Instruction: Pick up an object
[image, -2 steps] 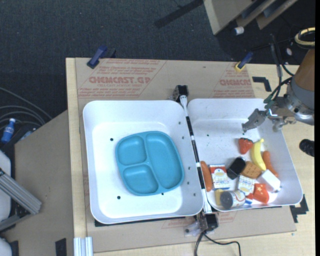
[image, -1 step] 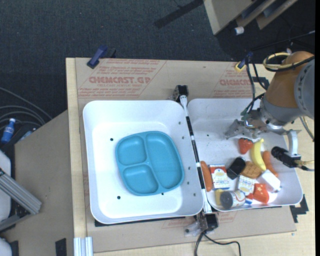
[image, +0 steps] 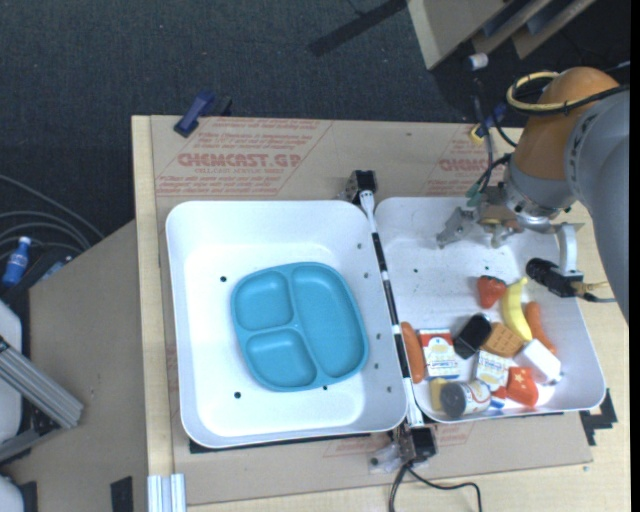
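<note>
You can see that nothing is picked yet: the gripper (image: 470, 222) hangs with spread fingers over the bare upper part of the right bin (image: 425, 275), while the toy food pile (image: 495, 355) lies untouched near the bin's lower corner.

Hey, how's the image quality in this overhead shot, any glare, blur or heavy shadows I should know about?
Camera view: lighting is even and soft; the white bins look bright, but their detail holds. The blue tray shows a mild sheen, no hard glare. Shadows are faint, just under the gripper. The picture is slightly soft overall, so print on the small packets cannot be read. The floor beyond the bench is dark.
</note>
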